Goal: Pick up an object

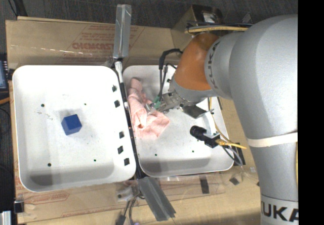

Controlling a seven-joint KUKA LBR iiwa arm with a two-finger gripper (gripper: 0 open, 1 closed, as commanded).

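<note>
Pink cloth (145, 113) lies crumpled in the right bin (177, 166), against its left wall, just beside the divider between the two bins. Gripper (158, 105) is down in that bin at the cloth's right edge, tip touching or nearly touching the fabric; can't tell if it's spread or pinched, since the wrist hides it. Blue cube (71, 124) sits alone in the left bin (30, 82), well apart from the arm.
</note>
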